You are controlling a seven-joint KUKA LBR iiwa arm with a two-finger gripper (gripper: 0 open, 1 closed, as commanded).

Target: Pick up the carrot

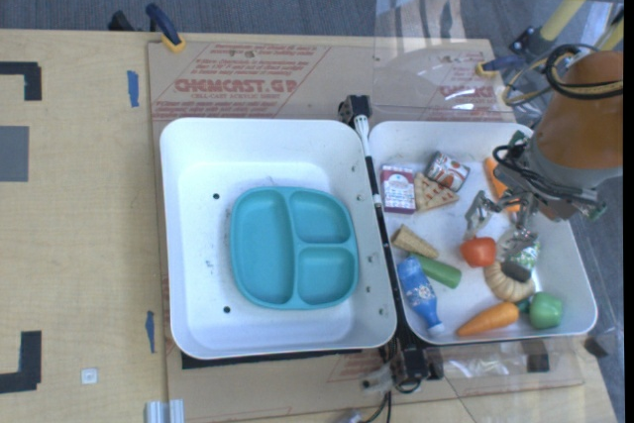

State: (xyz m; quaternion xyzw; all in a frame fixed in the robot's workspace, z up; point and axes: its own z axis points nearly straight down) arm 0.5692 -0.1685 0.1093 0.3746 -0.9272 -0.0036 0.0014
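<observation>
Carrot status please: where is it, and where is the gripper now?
Gripper above right bin, holding nothing seen. Carrot lying near front wall, untouched. Bagel and green ball crowd it.

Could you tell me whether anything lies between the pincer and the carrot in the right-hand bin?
Yes. The pincer hangs above the carrot, and a tan ring-shaped piece lies between them, its lower edge close to the carrot.

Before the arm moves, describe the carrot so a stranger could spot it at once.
Look in the right-hand white bin, along its near edge. The carrot lies there almost flat, a smooth orange cone with its tip pointing toward the blue bottle. A round green fruit sits at its thick end and a beige ring-shaped piece just behind it; the carrot is the long, tapered orange one among them.
</observation>
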